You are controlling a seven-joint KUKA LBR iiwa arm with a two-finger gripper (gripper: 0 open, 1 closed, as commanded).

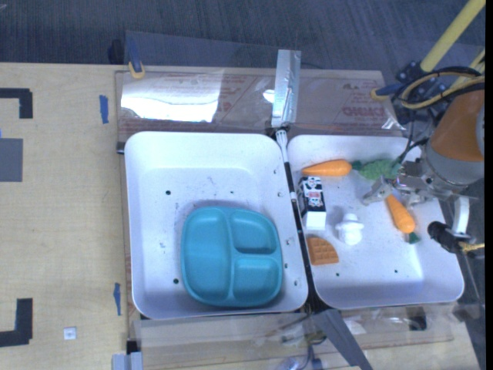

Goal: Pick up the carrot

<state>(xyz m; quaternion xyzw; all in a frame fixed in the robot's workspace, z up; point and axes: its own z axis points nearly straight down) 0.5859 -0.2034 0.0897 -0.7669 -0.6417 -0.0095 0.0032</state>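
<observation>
**Approaching the carrot — right bin, grasp not confirmed**

Hovering at the 3 o'clock edge of the right bin [431,284], the gripper [402,182] sits low over the bin floor, arm entering from the right with the orange band visible above the wrist. Finger state: cannot tell; metal parts blur together near the target.

Two carrots in this bin. One carrot [400,213] lies tilted just below the gripper, toward 5 o'clock from it, touching or nearly touching the hardware; nothing shows it between the fingers. The second carrot [326,168] lies level at about 11 o'clock in the bin, its green top [376,167] pointing toward the gripper.

Other contents: small carton [312,193], white piece [350,229], waffle [323,250] along the bin's 9 o'clock side. Left bin [146,168] holds a teal divided plate [231,257].

Judgement: approach/alignment step, pick not yet made. Next move calls for centring over the near carrot's body, fingers across its short axis, then closing and lifting straight.
</observation>
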